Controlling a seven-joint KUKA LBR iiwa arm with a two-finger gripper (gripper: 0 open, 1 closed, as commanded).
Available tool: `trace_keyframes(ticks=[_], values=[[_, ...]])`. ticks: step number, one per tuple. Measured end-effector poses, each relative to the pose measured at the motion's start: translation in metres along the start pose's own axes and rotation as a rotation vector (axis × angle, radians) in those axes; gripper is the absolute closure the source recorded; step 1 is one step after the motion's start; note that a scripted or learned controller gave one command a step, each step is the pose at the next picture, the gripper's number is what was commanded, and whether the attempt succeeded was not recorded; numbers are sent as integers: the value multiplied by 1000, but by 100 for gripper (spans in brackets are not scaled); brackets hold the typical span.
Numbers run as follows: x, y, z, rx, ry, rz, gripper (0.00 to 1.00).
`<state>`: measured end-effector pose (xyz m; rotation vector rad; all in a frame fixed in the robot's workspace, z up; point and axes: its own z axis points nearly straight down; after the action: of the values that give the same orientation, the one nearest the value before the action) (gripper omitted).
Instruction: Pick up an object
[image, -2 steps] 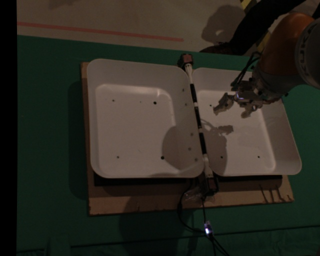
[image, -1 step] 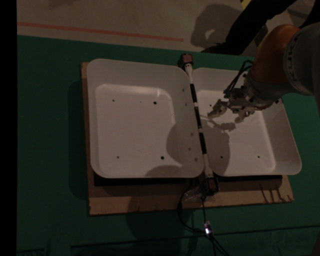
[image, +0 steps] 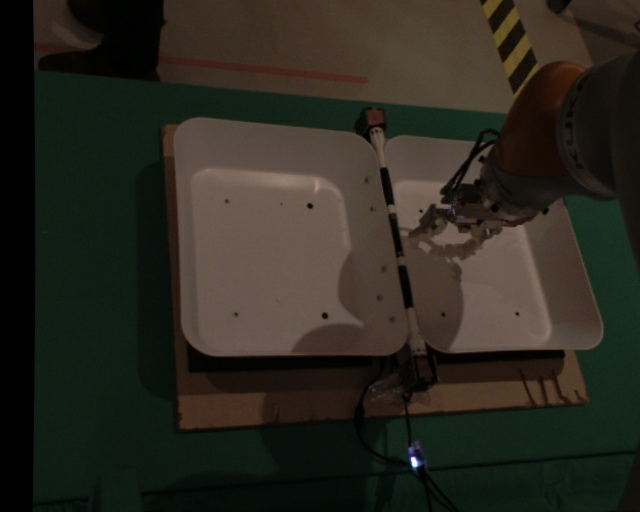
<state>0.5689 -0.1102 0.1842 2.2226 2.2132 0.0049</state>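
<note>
My gripper (image: 440, 228) hangs low over the left part of the right white bin (image: 560, 300), close to the divider between the bins. The grey arm with its orange band (image: 540, 110) reaches in from the upper right. Pale, lumpy shapes (image: 465, 243) sit right at the gripper's tip. The dim light does not let me tell whether they are part of the gripper or an object. Its shadow falls on the bin floor just below and to the left.
The left white bin (image: 195, 160) shows a few small dark specks on its floor. A black-and-white striped bar (image: 397, 250) runs between the bins. Both bins rest on a cardboard sheet (image: 300, 405) on the green bench. A cable (image: 410, 455) trails off the front.
</note>
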Motion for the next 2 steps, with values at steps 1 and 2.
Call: trace_keyframes(ticks=[1,2], values=[[-2,3,-15,-15,-5,5,100],[-10,6,-79,-5,-2,0,100]])
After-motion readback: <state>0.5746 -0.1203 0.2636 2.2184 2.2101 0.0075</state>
